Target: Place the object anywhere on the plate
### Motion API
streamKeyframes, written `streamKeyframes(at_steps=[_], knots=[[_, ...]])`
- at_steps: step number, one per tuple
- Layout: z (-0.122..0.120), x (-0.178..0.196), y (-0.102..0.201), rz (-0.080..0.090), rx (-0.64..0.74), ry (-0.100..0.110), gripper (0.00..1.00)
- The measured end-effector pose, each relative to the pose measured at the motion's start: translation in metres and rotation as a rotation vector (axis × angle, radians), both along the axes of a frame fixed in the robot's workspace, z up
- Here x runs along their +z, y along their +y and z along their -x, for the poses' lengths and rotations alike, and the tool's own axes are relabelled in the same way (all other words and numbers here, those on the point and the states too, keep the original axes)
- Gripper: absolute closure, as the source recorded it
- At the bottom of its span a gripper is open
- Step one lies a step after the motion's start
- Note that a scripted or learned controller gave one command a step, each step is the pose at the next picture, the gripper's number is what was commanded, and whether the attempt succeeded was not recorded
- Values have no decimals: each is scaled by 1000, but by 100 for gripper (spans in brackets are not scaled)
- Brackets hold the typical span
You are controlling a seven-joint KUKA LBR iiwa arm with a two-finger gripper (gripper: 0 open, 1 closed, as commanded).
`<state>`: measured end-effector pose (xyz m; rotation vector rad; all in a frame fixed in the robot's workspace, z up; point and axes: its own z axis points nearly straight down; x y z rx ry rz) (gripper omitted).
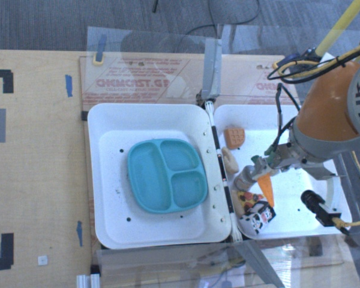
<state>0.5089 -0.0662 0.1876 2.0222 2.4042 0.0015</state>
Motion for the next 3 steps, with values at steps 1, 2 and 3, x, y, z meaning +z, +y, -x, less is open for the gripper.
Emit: streamKeyframes(at_steps=[1, 2, 3], knots=[[-31, -2, 76, 2, 123, -3, 100], [-40, -3, 140, 1, 228, -2, 100], [-40, -3, 140, 2, 229, -2, 0]])
